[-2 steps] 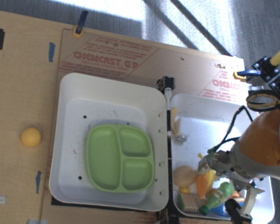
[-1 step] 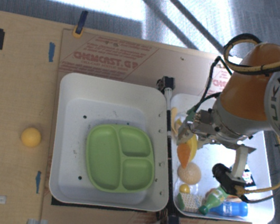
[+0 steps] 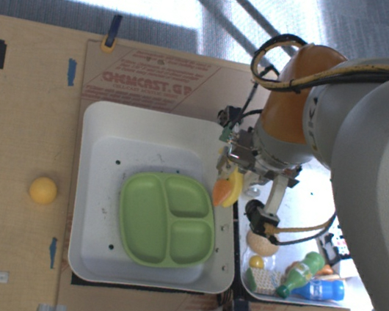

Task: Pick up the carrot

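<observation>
The carrot [image 3: 227, 190], a short orange piece with a yellowish end, hangs over the right rim of the left bin [image 3: 95, 171]. It sits between the fingers of my gripper [image 3: 233, 174], which is shut on it from above. The carrot is lifted off the bin floor, just right of the green divided plate [image 3: 167, 219]. The arm's orange band [image 3: 308, 82] and grey wrist rise behind the gripper and hide much of the right bin.
The right bin [image 3: 304, 293] holds a beige egg-shaped item [image 3: 261, 242], a small yellow piece [image 3: 257, 262], a green bottle [image 3: 300, 272] and a blue bottle [image 3: 321, 289]. A yellow ball [image 3: 43, 190] lies on the cardboard left of the bins.
</observation>
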